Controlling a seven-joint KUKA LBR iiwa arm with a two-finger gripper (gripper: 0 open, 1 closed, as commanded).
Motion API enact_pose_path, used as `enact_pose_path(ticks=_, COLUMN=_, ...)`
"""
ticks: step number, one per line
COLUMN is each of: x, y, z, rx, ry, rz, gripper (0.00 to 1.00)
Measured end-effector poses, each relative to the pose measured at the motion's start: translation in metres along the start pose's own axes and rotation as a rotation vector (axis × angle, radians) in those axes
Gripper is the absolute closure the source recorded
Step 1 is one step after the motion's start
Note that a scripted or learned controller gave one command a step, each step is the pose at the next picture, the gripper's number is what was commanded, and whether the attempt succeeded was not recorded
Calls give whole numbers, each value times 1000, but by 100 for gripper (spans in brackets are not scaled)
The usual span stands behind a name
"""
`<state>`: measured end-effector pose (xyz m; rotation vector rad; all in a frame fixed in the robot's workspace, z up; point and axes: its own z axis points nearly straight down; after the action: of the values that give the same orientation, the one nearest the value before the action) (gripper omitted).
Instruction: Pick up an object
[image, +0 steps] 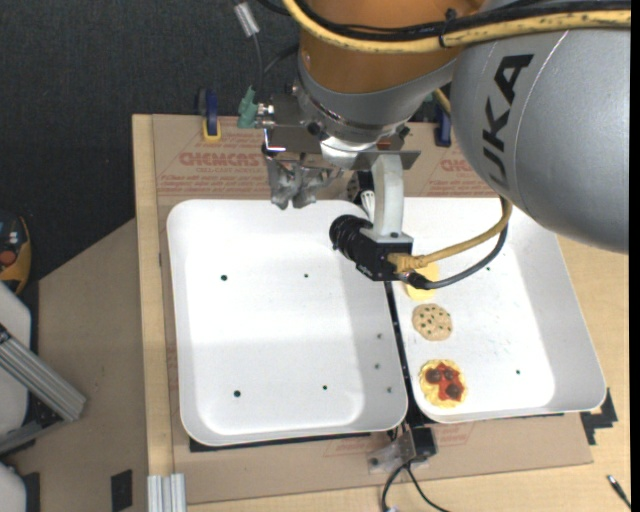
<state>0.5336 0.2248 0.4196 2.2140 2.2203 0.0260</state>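
can't tell the gripper's (290, 190) state; it hangs over the left bin (200, 330), so swing right toward the cookie (432, 321).

We see our arm (540, 110) as a bulky, smooth grey shell with large dark letters on its side, and an orange band (375, 35) above the wrist. Yellow-and-black cables (520, 22) run across its top. Below the band sit a silvery metal flange, a white bracket and a black cylindrical unit (365, 248) trailing a tan cable.
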Motion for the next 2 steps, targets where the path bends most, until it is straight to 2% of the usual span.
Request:
enact_pose_path(ticks=1, x=-1, y=-30, z=109, rx=29, ry=-12, rz=3, gripper=100)
enact_pose_path(ticks=2, x=0, y=-49, z=-82, rx=-3, ry=3, rz=0, gripper=100)
